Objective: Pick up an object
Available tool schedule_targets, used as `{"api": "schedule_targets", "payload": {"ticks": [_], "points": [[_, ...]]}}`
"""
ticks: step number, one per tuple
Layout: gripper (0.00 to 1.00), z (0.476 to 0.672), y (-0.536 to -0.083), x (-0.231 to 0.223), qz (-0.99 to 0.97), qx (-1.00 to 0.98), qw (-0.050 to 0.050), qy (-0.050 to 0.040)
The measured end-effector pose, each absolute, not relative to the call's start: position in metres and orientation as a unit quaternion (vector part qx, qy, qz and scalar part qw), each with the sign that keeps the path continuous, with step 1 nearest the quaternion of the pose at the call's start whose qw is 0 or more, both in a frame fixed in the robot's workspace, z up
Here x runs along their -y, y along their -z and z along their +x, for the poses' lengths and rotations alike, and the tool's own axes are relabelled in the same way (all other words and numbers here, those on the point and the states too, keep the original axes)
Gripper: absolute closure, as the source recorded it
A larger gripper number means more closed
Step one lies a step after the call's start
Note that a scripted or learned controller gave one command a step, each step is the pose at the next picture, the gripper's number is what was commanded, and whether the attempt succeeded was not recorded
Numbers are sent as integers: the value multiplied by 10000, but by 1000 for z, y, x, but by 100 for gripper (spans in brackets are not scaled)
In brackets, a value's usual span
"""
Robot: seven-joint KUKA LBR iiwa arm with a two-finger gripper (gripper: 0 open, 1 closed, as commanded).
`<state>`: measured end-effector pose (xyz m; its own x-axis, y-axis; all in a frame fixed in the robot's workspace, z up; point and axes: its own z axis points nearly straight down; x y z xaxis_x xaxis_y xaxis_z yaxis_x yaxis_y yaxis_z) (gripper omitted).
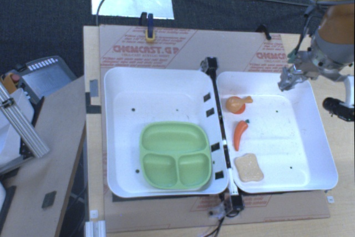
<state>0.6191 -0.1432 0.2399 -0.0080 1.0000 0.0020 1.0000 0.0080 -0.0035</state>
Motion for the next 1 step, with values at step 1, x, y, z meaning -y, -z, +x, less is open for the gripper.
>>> {"api": "schedule_targets", "payload": {"ticks": [1], "points": [[100, 597, -245, 94, -7039, 7103, 15, -1]]}}
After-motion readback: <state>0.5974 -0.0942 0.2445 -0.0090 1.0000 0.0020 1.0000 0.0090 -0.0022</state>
